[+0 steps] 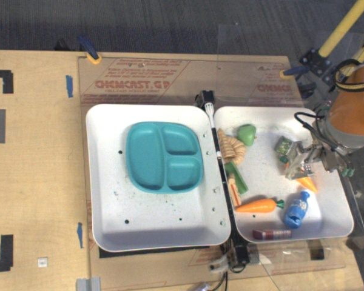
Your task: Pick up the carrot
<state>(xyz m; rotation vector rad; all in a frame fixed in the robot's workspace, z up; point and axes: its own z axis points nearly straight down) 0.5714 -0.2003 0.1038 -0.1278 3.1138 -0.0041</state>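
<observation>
From the overhead camera view, the carrot (256, 207) lies on its side on the floor of the right bin (337, 220), its green top pointing toward a blue bottle (296, 209) just beside it. The end effector (300, 161) hangs above the carrot in the picture, well apart from it, close to a small orange wedge (307, 183) and a dark green item (284, 147); whether it is open or closed cannot be told. Up and left of the carrot sit a green pepper-like piece (247, 134) and a tan braided piece (232, 148). A dark tube (270, 234) lies below the carrot. Left of the carrot, the left bin (103, 217) holds a teal divided plate (165, 156). Both bins rest on the counter (36, 162).
</observation>
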